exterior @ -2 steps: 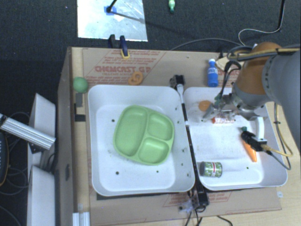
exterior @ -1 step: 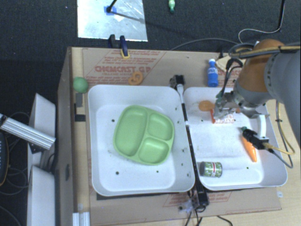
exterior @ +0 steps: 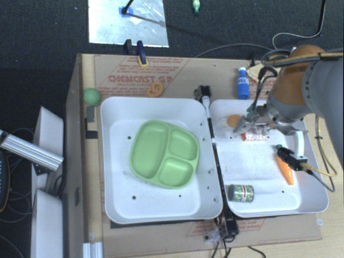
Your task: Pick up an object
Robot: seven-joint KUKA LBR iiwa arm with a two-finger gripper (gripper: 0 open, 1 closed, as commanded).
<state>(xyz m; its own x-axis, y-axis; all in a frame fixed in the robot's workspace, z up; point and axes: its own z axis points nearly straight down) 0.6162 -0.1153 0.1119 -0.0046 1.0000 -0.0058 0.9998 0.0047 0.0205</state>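
A grey arm is reaching in from three o'clock, its gripper hanging low over the right bin, probably lining up a grasp. A small red and white packet is lying just at six o'clock of the fingers, an orange ball at nine o'clock. Blur is hiding whether the fingers are open or closed; I cannot tell. A green divided plate is filling the left bin.

Divided plate in left bin, can at right bin's front, carrot-shaped tool right, bottle behind bins
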